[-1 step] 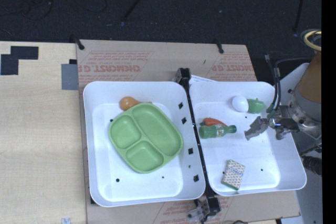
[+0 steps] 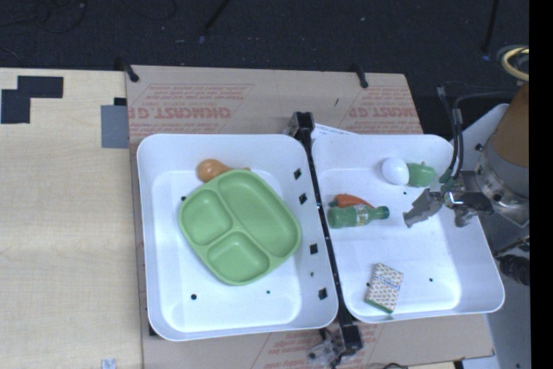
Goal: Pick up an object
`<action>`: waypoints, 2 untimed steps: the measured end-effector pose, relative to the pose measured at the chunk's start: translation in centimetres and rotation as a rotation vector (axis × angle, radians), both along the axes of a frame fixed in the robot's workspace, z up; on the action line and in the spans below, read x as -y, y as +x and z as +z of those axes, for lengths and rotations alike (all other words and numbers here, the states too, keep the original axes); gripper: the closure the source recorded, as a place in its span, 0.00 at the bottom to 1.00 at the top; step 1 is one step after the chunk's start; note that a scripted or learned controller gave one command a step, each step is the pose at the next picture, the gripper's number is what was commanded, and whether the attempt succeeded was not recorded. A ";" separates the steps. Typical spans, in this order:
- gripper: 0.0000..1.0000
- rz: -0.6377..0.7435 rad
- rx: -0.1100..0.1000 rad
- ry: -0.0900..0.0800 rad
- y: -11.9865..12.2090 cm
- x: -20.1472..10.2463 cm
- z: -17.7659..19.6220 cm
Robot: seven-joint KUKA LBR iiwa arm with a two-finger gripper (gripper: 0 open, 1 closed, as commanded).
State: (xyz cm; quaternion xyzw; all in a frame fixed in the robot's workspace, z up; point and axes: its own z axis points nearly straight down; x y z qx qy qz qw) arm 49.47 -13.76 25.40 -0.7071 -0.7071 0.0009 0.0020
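Observation:
In the right bin (image 2: 432,289) lie a green bottle (image 2: 356,215) on its side, an orange piece (image 2: 350,200) touching its far side, a white ball (image 2: 395,171), a green lump (image 2: 422,174) next to the ball and a small patterned box (image 2: 384,285) near the front. My gripper (image 2: 442,210) hangs over the right side of this bin, to the right of the bottle and in front of the green lump. Its fingers (image 2: 420,212) are spread open with nothing between them.
The left bin (image 2: 164,272) holds a green divided plate (image 2: 238,225) with an orange round object (image 2: 210,169) tucked behind its far edge. A black divider (image 2: 315,229) runs between the bins. Cardboard lies under both bins, and a pale wooden bench top is on the left.

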 end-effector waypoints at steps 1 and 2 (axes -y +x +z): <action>0.00 -0.001 -0.005 0.001 0.5 0.6 -5.9; 0.00 -0.001 -0.004 0.001 1.4 0.7 -11.4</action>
